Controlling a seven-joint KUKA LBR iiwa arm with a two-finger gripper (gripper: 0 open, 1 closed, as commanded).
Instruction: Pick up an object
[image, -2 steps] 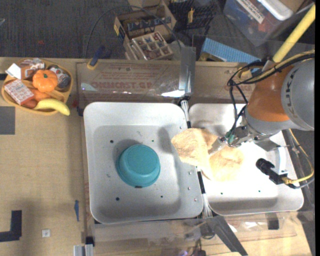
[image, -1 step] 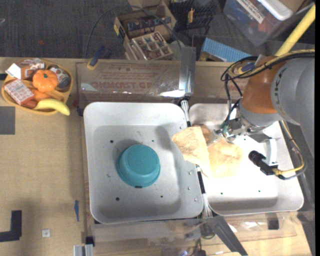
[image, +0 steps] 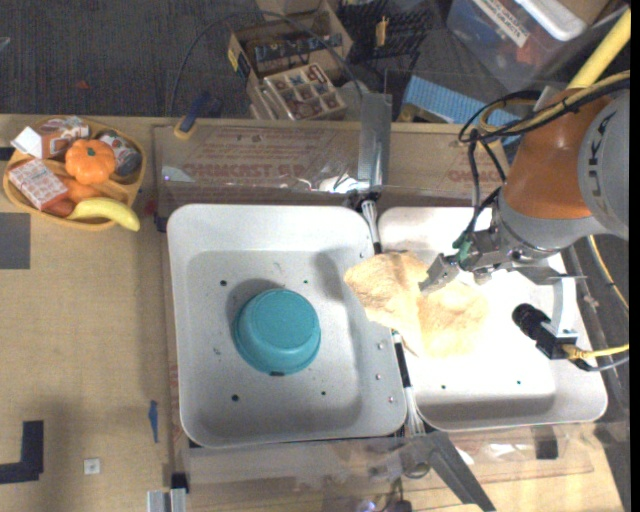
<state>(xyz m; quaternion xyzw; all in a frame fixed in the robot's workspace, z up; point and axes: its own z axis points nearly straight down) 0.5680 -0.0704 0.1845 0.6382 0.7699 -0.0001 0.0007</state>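
Observation:
A pale yellow cloth (image: 420, 300) lies crumpled across the divider between the two white bins, mostly in the right bin (image: 500, 400), with one corner over the rim of the left bin (image: 200, 240). A teal bowl (image: 278, 331) sits upside down in the middle of the left bin. My gripper (image: 442, 272) reaches in from the right and is down at the cloth's upper edge, touching or just above it. The view does not settle whether the cloth is between its jaws.
A basket of toy food (image: 72, 180) with an orange pumpkin and a banana stands on the bench at the far left. A cardboard wall (image: 260, 155) runs behind the bins. The grey and orange arm (image: 560, 190) hangs over the right bin's back right part.

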